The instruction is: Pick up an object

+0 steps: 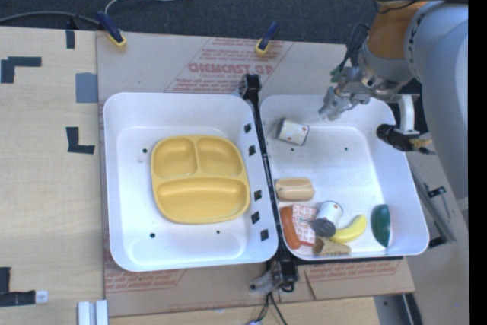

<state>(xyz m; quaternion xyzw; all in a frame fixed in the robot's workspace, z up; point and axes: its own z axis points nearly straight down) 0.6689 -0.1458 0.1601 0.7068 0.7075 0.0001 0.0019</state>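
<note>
- Step in hand: approach. The grey two-finger gripper (333, 107) hangs above the right white bin's (396, 164) far rim, holding nothing visible; jaw opening cannot be told.
- Nearest candidate: a small white cylindrical cup (292, 132), on its side, just beside the gripper.
- Next move likely calls for descent over it.
- Surface: cardboard-covered bench (213, 65); a yellow divided plastic tray (201, 178) sits in the left bin.
</note>
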